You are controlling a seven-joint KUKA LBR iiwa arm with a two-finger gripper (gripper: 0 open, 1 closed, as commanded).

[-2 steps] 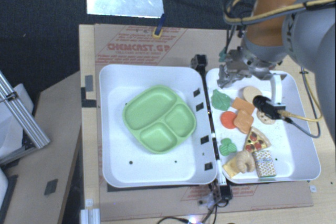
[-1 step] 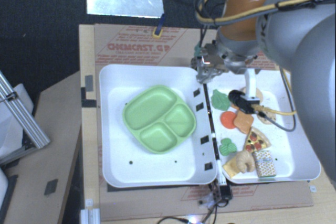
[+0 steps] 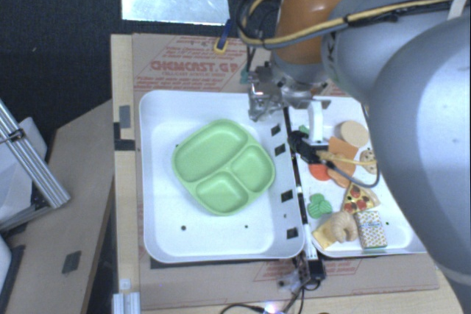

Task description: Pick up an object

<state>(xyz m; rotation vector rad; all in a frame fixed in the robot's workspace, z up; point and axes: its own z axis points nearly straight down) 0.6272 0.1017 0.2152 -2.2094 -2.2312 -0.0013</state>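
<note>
The gripper [image 3: 257, 108] hangs over the rim where the two white bins meet, at the far end; whether it is spread or pressed together I cannot tell. The pickable things, such as the slice of pizza [image 3: 359, 198] and the green piece [image 3: 319, 205], lie crowded in the right bin [image 3: 397, 235], so I judge the arm must go there; the left bin [image 3: 158, 232] bears a green divided plate [image 3: 224, 166].

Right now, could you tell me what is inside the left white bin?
The left white bin holds one green divided plate; its three compartments look bare. The gripper hides the bin's far right corner.
</note>
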